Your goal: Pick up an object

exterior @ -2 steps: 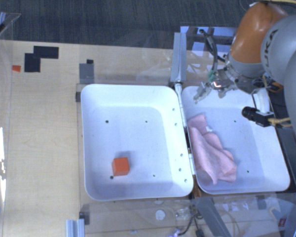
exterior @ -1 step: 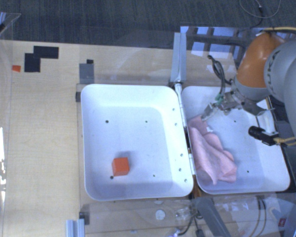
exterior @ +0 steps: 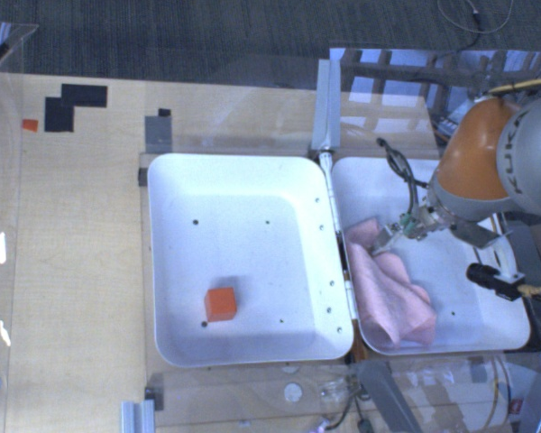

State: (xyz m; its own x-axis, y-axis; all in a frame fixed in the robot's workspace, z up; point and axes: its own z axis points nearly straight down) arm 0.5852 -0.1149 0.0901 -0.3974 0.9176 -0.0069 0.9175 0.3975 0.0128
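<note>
**Gripper low over the pink cloth, no lift to be seen**

The gripper sits low in the right bin, right at the upper end of the pink cloth. Its tip is small and partly masked by the wrist hardware above it, so I cannot tell how it is set, nor whether any fabric is caught in it. It looks to be touching or just above the cloth's top fold, but the view does not settle which.

The cloth lies crumpled along the left wall of the right bin, running from near the gripper down toward the bin's lower left corner. It rests flat on the bin floor, with no part visibly raised.

My judgement is that the pick is at the reach or grasp stage: the arm has the tool at a candidate object, yet nothing shows as picked up. What is left would be securing a hold and lifting clear of the bin.

Further out, the left bin holds 1 small orange block near its lower left area, well apart from the gripper and across the divider between the 2 bins. Both bins sit on the wooden bench.
</note>
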